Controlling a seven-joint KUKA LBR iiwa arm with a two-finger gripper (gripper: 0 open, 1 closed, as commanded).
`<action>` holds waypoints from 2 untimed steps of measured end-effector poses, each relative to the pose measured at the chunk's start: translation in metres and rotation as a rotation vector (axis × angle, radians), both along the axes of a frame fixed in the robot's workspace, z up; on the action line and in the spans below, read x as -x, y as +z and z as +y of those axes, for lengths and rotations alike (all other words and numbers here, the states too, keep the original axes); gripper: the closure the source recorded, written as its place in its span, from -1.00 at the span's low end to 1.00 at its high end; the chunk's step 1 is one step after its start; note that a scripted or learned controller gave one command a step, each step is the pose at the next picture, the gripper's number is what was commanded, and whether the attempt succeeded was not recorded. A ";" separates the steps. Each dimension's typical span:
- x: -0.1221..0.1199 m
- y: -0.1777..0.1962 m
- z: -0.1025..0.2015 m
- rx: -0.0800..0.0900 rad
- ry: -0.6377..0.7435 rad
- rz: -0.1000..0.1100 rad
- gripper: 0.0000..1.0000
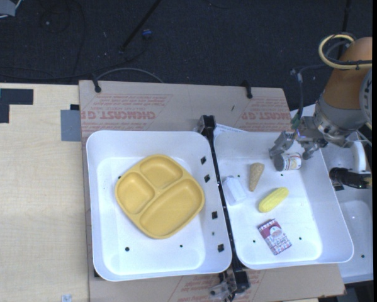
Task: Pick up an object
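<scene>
In the right bin [330, 200] lie a tan cone [255, 175], a yellow corn-shaped piece [273, 199], a red packet [274, 236] and a pale flat piece [233, 189]. A small white cylinder [291, 162] rests near the bin's far right side. My gripper [293, 156] hangs low over that cylinder, open. One finger stands on each side of the cylinder, and neither looks pressed against it. The grey arm with its orange band comes in from the upper right.
The left bin [106, 244] holds a yellow divided plate [160, 195]. A black divider with clips [214, 187] runs between the bins. Cardboard lies under both bins, and a wooden bench top [31, 194] extends to the left.
</scene>
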State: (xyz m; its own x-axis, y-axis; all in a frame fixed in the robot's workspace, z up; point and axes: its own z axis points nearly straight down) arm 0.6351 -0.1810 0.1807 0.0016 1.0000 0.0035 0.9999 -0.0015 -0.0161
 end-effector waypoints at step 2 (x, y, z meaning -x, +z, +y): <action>0.002 -0.054 -0.003 0.002 0.002 -0.009 -1.00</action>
